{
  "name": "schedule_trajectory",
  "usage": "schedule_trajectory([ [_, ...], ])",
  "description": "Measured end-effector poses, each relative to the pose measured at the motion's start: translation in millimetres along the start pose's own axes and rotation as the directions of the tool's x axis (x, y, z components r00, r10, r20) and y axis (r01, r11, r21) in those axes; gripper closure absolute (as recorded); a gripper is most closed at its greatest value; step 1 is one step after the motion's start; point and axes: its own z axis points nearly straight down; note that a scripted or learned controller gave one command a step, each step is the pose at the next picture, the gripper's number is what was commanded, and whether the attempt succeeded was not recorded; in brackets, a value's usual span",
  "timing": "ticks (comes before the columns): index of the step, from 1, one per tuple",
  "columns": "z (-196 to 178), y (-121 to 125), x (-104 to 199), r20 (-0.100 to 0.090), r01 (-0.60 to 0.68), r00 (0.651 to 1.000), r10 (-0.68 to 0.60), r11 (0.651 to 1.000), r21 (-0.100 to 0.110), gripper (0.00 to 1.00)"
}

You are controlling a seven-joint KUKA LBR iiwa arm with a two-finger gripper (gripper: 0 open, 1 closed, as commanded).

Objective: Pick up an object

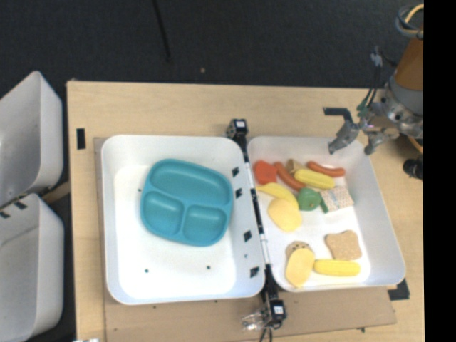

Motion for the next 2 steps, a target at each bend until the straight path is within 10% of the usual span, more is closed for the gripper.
schedule_trajectory([
  [2, 51, 10, 5, 0.001, 0.007, 1.0, -0.007, 1.0, -0.005, 0.0],
])
